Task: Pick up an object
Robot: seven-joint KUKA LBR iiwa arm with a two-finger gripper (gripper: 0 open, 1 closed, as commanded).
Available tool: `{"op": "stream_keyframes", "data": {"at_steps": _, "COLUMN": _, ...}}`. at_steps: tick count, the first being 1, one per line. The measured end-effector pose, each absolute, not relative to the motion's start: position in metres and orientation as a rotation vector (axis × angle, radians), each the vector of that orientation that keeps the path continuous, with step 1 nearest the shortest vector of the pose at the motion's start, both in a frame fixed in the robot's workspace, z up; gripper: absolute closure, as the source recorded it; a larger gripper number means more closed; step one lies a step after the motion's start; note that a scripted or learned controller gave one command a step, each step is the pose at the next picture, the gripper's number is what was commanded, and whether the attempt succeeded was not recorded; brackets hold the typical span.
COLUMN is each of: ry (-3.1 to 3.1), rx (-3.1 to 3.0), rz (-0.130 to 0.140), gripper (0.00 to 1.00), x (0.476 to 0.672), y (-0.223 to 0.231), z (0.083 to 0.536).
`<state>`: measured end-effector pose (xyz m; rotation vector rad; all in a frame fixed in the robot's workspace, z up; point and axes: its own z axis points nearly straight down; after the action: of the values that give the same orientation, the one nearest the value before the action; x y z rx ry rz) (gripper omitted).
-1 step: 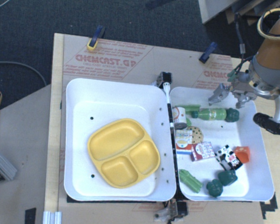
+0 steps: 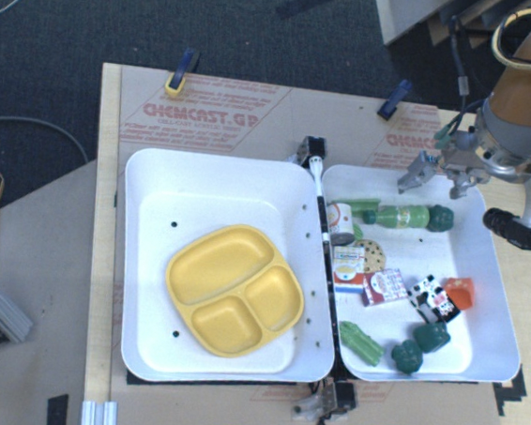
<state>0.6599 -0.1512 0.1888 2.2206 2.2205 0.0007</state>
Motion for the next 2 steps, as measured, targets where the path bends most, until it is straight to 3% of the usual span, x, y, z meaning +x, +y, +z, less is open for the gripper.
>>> {"op": "stream_keyframes", "data": {"at_steps": 2, "ry": 2.22, "rx": 2.221, "rz": 0.001, "gripper": 0.0, "x": 0.669, "y": -0.147, "z": 0.097}}
